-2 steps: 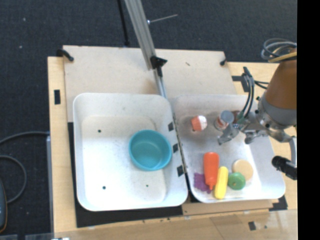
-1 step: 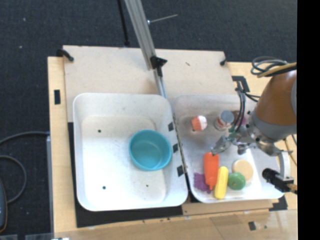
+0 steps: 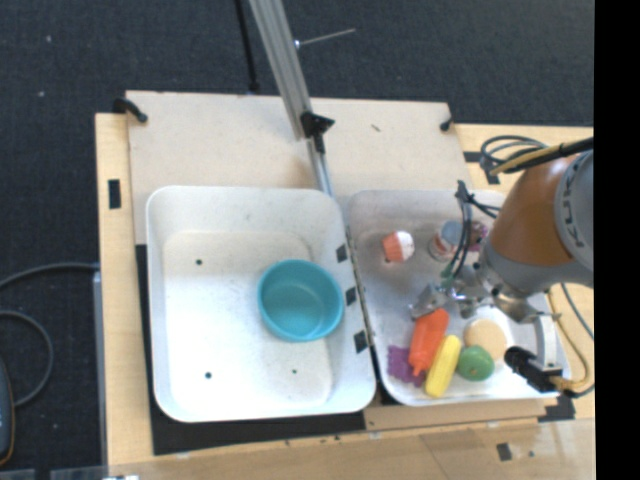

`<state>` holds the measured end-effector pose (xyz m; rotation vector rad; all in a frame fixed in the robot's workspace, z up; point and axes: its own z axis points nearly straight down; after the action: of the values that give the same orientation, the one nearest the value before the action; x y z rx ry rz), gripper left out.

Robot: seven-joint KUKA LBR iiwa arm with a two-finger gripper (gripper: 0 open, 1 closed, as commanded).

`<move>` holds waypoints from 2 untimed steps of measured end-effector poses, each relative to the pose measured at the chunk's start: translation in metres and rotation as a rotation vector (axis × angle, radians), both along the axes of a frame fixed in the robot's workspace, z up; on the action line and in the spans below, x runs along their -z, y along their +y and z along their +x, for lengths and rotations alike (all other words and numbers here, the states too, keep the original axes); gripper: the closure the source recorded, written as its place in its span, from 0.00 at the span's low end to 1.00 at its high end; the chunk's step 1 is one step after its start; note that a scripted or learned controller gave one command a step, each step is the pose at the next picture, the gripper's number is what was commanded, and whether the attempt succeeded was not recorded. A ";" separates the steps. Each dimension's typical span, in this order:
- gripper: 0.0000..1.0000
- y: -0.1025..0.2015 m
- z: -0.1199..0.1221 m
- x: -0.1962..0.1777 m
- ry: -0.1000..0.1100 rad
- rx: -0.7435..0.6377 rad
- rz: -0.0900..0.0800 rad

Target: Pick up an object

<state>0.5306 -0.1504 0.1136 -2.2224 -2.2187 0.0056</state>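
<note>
Camera view looks down on a bench (image 3: 250,138) with two white bins side by side. In the left bin (image 3: 190,268) sits one blue bowl (image 3: 300,300), near the bin's right wall, with lots of bare white floor around it on the left and front.

In the right bin (image 3: 400,213) the toys crowd the front edge. An orange carrot-like toy (image 3: 428,336) lies tilted, touching a yellow toy (image 3: 443,365) just beside it. A purple piece (image 3: 401,363) peeks out on the carrot's left, at the front left corner. A green ball (image 3: 476,364) rests right of the yellow toy, and a cream round thing (image 3: 486,334) sits just behind the green ball. A small red and white toy (image 3: 398,247) lies alone toward the back, with open floor around it. Another small thing sits to its right, half hidden by cables, too blurry to name.

Over the right side of this bin hangs the grey and orange arm (image 3: 535,228). Its gripper (image 3: 455,296) is low in the bin, just behind the carrot's top end. Nothing shows between its fingers, but I cannot tell how wide they are.

A slanted metal pole (image 3: 285,63) crosses the bench's back edge.
</note>
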 end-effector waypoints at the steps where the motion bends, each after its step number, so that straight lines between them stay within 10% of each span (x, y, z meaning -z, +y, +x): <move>1: 1.00 0.000 0.002 -0.014 -0.008 0.004 0.002; 2: 1.00 -0.003 -0.002 -0.059 -0.010 0.003 0.000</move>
<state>0.5290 -0.1532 0.1729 -2.2308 -2.2205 -0.0057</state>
